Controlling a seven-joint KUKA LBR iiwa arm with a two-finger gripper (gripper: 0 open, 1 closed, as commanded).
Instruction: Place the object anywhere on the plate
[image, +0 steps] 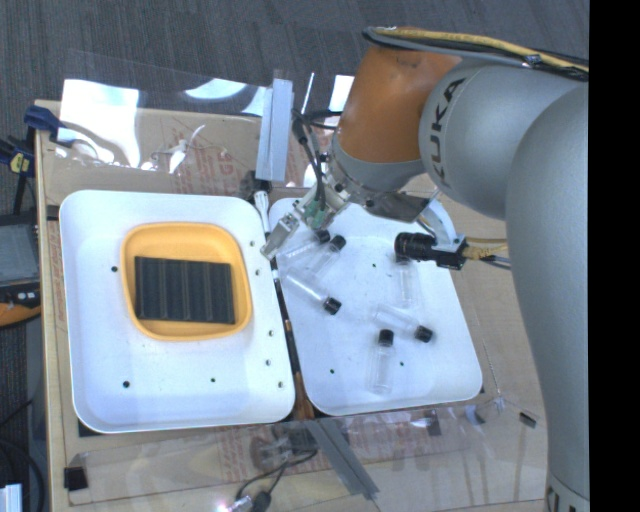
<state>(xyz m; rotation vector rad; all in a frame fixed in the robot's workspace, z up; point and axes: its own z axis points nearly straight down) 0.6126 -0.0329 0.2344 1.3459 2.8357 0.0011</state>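
Gripper (283, 235) hangs over the right bin's (455, 385) left edge — I can't tell its jaw state — plate (180, 240) sits left.

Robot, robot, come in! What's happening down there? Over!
Hand low at right bin's left edge. Clear vials lying loose in it. Yellow plate waiting in left bin.

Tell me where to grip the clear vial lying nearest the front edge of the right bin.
Grip the clear vial mid-body, probably from straight above, jaws closing across its width. It lies flat, black cap pointing away from the front edge, and bare bin floor on both sides leaves room.
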